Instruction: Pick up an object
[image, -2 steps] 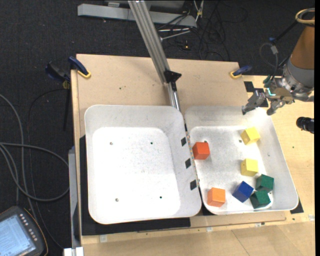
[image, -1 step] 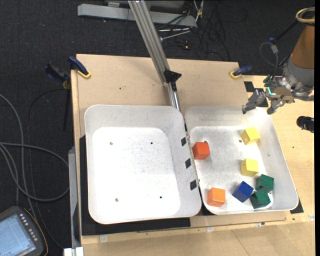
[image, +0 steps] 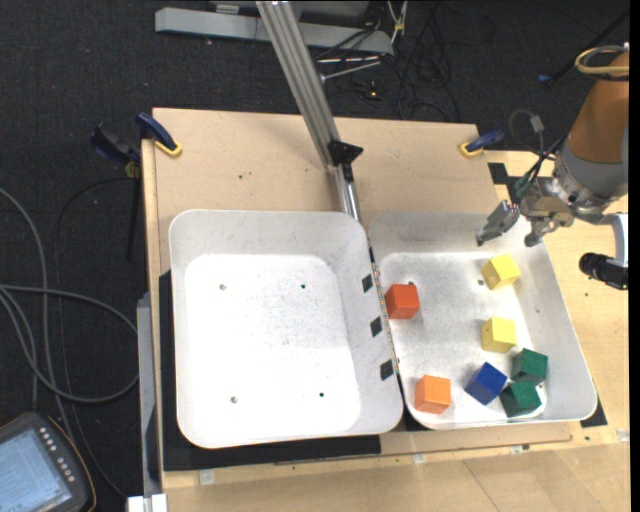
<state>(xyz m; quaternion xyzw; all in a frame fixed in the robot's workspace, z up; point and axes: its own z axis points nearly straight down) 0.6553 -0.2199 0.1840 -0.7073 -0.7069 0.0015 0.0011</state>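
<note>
My gripper (image: 515, 232) hangs over the far edge of the right bin (image: 440, 250), fingers spread open with nothing between them. Just below it lies a yellow block (image: 501, 271). A second yellow block (image: 499, 333) sits lower down. A red-orange block (image: 402, 300) rests near the bin's left wall and an orange block (image: 432, 393) near its front. A blue block (image: 487, 383) and two green blocks (image: 530, 364) (image: 520, 399) cluster in the front right corner.
The left bin (image: 265, 325) lies beside the right one. A metal pole (image: 310, 90) slants down to the divide between the bins. Clamps (image: 160, 135) (image: 480, 143) grip the bench's far corners.
</note>
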